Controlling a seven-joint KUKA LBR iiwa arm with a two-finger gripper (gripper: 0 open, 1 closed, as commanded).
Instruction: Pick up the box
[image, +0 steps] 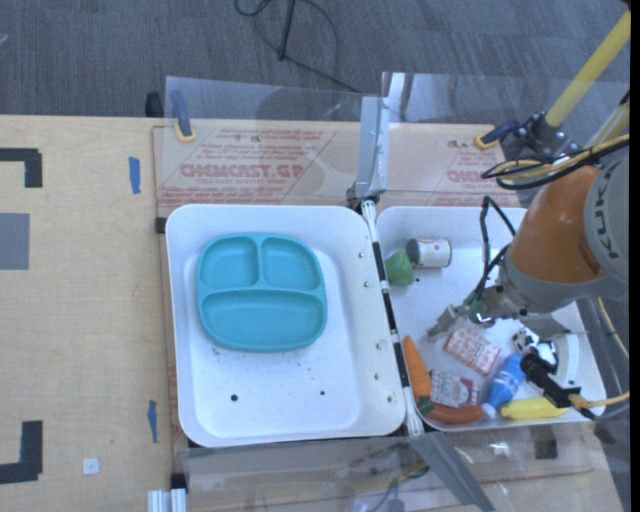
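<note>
Nearest, crowded along right bin (590, 405) front: carrot (417, 368), sausage (455, 412), banana (531, 408), blue bottle (507, 377). Just behind, patterned box (471, 351), flat beside gripper (462, 317); finger spread impossible to tell. Farther: green ball (399, 267), can (432, 252). Left bin (340, 400): teal divided plate (262, 291)

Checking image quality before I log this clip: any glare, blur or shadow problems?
Camera view: even lighting, soft shadows; the teal divided plastic plate is sharp; faint reflections on the clear acrylic panel behind the bins; the small items around the gripper are cluttered and hard to resolve.
</note>
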